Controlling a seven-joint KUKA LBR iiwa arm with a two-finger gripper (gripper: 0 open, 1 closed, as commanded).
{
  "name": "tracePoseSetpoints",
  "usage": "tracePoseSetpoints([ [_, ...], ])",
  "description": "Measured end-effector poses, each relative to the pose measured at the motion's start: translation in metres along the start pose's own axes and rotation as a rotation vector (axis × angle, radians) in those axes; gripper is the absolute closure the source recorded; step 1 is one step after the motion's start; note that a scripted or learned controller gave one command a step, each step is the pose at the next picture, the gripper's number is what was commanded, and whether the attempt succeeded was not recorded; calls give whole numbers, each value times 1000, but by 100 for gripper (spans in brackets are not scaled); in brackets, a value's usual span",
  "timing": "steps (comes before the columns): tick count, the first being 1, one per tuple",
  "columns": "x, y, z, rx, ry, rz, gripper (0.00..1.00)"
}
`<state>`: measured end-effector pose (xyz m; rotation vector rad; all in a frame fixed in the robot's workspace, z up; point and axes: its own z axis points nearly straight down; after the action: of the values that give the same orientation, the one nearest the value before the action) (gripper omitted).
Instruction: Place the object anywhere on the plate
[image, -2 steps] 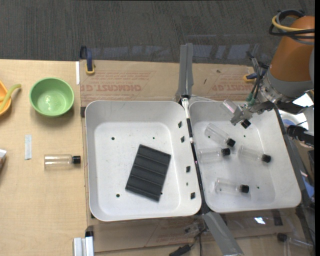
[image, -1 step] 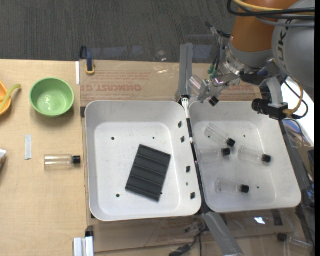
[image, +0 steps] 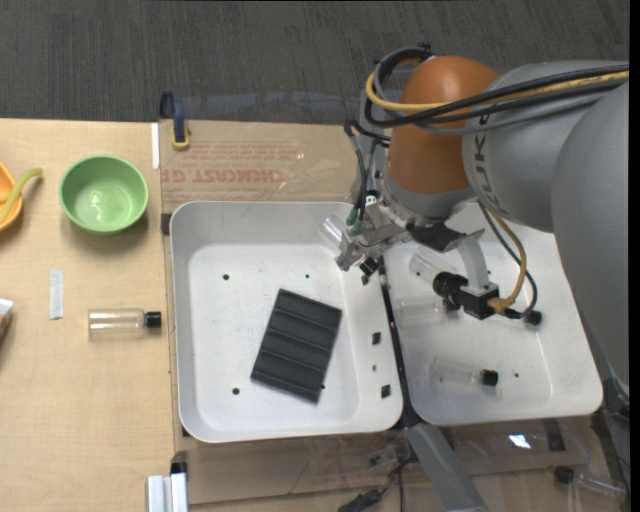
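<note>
Above the bins' shared wall: gripper (image: 352, 243), grip state you cannot tell.
Left bin (image: 200, 300) holds your dark ribbed plate (image: 297, 345); right bin (image: 560, 390), clear vial (image: 462, 376).

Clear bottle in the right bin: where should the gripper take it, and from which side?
Probably across the body. The clear bottle lies on its side near the right bin's front edge, black cap toward the view's right. Come straight down from above, fingers straddling the clear barrel mid-length, closing across its narrow width. It's round, so it may roll; the gripper is at the bins' divide.
</note>
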<state>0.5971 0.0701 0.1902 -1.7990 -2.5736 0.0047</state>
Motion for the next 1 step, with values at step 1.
tracePoseSetpoints([
  [1,45,-49,-11,0,0,-234,100],
])
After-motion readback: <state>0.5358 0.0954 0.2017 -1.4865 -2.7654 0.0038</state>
